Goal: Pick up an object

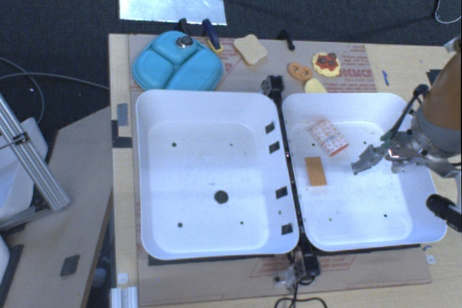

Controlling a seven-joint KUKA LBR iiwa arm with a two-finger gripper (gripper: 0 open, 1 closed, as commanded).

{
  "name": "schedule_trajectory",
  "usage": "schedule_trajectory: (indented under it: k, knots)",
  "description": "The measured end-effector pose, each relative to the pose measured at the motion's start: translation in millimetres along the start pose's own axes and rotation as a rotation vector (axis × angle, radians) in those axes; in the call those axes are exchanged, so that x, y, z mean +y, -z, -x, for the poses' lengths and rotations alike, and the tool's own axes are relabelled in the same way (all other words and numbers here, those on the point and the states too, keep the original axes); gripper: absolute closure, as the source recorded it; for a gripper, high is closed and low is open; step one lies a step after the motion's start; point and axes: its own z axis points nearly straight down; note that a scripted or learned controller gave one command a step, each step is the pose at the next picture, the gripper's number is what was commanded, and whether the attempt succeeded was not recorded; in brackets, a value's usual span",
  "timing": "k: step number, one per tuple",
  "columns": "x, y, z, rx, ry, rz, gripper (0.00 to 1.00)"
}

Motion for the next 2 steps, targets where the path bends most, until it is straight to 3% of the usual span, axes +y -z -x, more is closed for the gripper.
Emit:
schedule_trajectory:
  k: [1, 2]
  knots:
    - [-30, -61, 61, -0.001, -0.008, -0.006, 0.00]
    - [-24, -113, 58, -0.003, -0.002, 0.006, 0.00]
